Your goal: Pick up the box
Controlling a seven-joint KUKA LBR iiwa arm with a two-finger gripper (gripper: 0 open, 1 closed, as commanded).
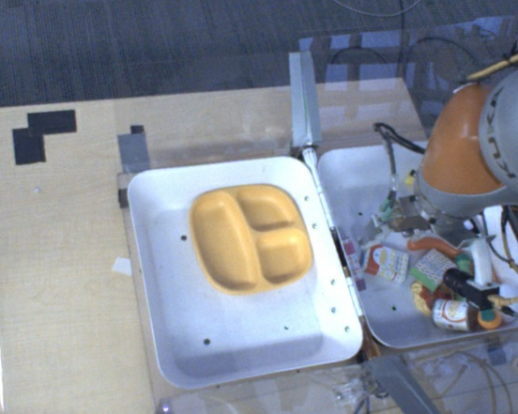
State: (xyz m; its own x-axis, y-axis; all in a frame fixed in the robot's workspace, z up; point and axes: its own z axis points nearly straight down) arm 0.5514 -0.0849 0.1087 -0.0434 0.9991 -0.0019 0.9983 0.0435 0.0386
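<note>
Two white bins (156, 290), yellow tray (249, 236) left, box (387, 263) right amid clutter, arm (479, 149) overhead, fingers' state impossible to tell.

One fixed camera looks down slantwise from above on both white bins (156, 290), arm (477, 139) entering right.

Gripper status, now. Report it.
Gripper: cannot be told. It sits low in the right-hand shallow white bin, under the grey arm with the orange band, above the small cluttered items.
</note>
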